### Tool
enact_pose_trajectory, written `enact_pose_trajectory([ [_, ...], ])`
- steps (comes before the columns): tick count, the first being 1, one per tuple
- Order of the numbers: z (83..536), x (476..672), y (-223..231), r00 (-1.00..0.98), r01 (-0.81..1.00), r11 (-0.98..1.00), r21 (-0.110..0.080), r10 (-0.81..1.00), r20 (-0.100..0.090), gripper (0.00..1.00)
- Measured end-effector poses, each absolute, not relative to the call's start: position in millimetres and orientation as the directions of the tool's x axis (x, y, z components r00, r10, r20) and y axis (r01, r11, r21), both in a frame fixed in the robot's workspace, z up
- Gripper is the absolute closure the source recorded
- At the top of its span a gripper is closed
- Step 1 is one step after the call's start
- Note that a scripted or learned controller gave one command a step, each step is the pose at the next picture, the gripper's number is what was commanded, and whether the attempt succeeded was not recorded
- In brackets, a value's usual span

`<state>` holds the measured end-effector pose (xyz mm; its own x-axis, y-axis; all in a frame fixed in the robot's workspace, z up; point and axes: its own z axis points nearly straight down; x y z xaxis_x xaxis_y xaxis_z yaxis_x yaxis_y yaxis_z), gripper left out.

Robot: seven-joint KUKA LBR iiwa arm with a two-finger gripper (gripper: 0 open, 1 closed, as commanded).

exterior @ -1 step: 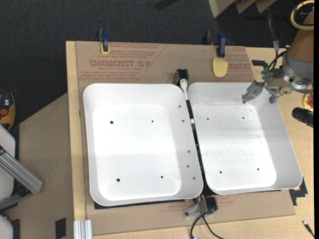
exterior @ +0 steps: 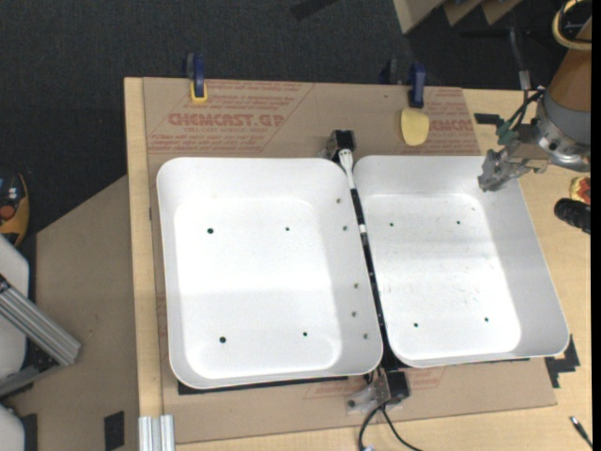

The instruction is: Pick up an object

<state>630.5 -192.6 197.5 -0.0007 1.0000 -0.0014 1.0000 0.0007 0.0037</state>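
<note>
My gripper (exterior: 491,177) hangs over the far right corner of the right white bin (exterior: 526,280), at the end of the grey arm that comes in from the right. A small pale yellow piece (exterior: 414,127) lies on the brown board behind the right bin, just below a blue clamp (exterior: 417,85). It is about a hand's width to the left of the gripper and apart from it. The left white bin (exterior: 188,280) shows only its white floor with a few dark dots.
Both bins rest side by side on a brown board (exterior: 282,111), joined by a black strip (exterior: 362,242). Another blue and yellow clamp (exterior: 197,78) grips the board's far edge. Cables and a connector (exterior: 380,393) sit at the front between the bins.
</note>
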Motion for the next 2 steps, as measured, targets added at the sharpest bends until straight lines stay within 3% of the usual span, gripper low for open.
enact_pose_trajectory([
  [1, 390, 645.2, -226, 0.0, 1.0, 0.001, 0.021, 1.0, -0.01, 1.0],
  [2, 308, 667.2, -170, -0.006, 1.0, 0.006, -0.006, 1.0, 0.004, 1.0],
])
